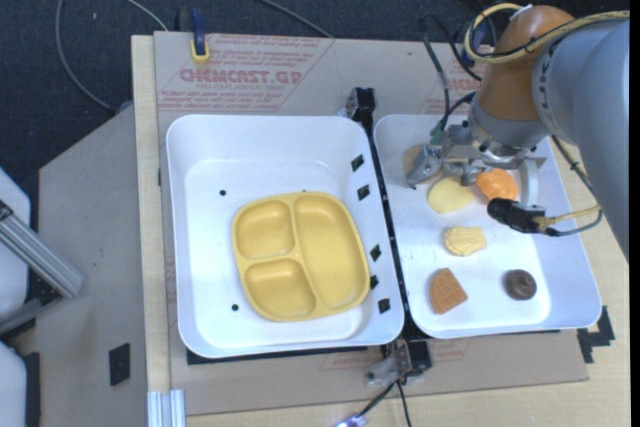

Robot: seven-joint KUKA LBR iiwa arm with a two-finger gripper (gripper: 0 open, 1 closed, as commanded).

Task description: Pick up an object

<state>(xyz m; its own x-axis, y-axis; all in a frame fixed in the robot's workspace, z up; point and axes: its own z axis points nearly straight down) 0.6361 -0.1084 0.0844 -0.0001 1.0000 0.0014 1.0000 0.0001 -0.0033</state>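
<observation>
- A tabletop [260,75], covered by brown cardboard with red lettering, carried two shallow white bins side by side, seen from above at a slant.
- The left bin [200,155] held a yellow divided plate [298,254] with three compartments, lying near the middle of that bin.
- The right bin [570,295] sat just beside the left bin, their inner walls touching along a black clip-lined seam.
- A grey robot arm [590,85] with an orange band [520,65] reached into the far end of the right bin.
- The claw [445,160] hung low over the far part of the right bin; how far it was open could not be told, and nothing could be seen between its fingers.
- A pale yellow round piece [450,196] lay just below the claw, in the right bin.
- An orange piece [498,184] sat just beside the pale yellow round piece, on the side away from the left bin.
- A pale ridged piece [465,240] lay nearer the camera than the pale yellow round piece.
- An orange-brown wedge [447,290] and a dark brown round piece [519,285] lay near the right bin's near wall, apart from each other.
</observation>
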